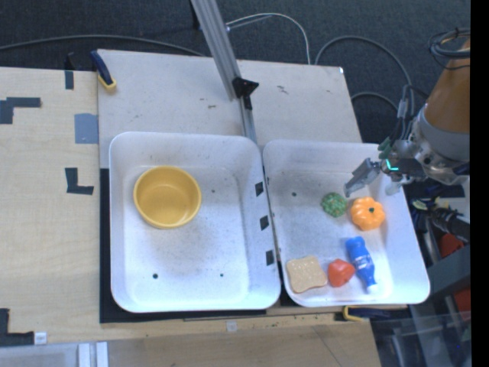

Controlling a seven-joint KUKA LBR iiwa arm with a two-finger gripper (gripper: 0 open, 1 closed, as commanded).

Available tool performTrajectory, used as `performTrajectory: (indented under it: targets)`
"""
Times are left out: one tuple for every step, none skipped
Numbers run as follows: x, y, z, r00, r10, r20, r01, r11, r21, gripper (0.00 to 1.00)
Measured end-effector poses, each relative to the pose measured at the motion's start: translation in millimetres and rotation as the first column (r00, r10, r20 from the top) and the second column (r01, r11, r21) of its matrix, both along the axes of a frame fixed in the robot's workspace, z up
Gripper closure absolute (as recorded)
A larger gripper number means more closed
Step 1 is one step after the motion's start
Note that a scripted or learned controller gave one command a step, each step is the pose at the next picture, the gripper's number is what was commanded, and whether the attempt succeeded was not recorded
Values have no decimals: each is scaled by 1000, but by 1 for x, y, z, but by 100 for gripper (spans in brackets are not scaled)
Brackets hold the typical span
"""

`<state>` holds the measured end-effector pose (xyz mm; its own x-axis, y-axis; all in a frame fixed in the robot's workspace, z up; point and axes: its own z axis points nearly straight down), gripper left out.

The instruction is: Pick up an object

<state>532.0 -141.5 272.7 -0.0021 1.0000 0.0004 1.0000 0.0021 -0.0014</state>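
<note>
Two white bins side by side on the bench. Left bin: one yellow bowl, upright, toward its far left corner. Right bin: five items, all in its right half. Green lump about mid-bin; orange pumpkin just beside it, closer to the right wall. Along the near edge: toast, red piece touching or almost touching the toast, and blue bottle lying flat, just right of the red piece.

Arm enters over the right wall of the right bin. Gripper hangs above the far right part of that bin, over bare floor, just far of the green lump and pumpkin. One grey finger shows, slanting down and left. Whether the fingers are spread or closed I cannot tell at this angle; nothing is seen between them, so no hold.

Step in hand, as I judge it: approach. No object lifted yet. Nearest candidates are the green lump and the pumpkin.

Next move calls for: shift toward the near edge to centre over one item, descend with fingers straddling it, close, lift. Risk: lump and pumpkin sit close, so a finger may land on or nudge the neighbour. The pumpkin is round and may slip out.
</note>
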Motion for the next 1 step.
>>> performTrajectory:
  targets:
    - [-6, -1, -45, 1000, -1, -4, 1, 1000, 0, 0]
